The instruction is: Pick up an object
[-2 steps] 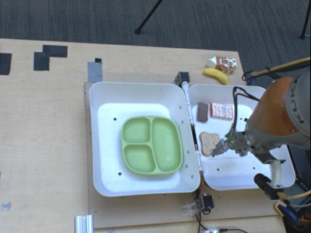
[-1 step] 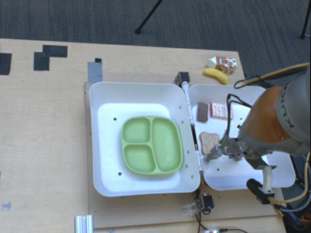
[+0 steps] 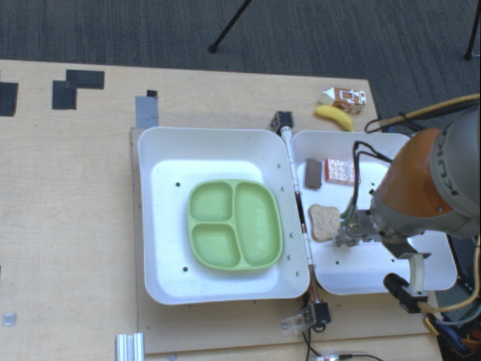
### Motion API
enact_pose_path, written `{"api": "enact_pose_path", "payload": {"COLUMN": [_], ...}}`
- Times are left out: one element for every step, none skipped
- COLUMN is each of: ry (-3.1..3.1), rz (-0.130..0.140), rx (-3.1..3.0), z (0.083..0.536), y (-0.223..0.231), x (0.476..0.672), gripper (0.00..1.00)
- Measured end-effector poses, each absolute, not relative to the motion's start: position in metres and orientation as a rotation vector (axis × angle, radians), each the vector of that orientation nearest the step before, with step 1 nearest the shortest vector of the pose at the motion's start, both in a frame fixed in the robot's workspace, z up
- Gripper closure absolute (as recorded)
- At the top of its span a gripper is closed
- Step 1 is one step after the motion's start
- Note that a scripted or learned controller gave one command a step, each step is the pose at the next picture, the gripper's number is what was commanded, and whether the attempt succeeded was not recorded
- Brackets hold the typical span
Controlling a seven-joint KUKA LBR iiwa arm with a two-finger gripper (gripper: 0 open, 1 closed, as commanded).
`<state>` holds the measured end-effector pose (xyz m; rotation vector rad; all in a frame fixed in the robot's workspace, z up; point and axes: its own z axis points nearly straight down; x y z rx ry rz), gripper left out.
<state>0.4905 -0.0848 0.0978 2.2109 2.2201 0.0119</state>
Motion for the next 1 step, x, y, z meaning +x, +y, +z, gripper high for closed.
{"api": "enact_pose_path", "payload": {"ry": [2.228], "rz": [0.008], "rx": [2.211], "z": [0.1855], "y": [-0.0237], "x": [0.5327], "gripper": [1.0]}}
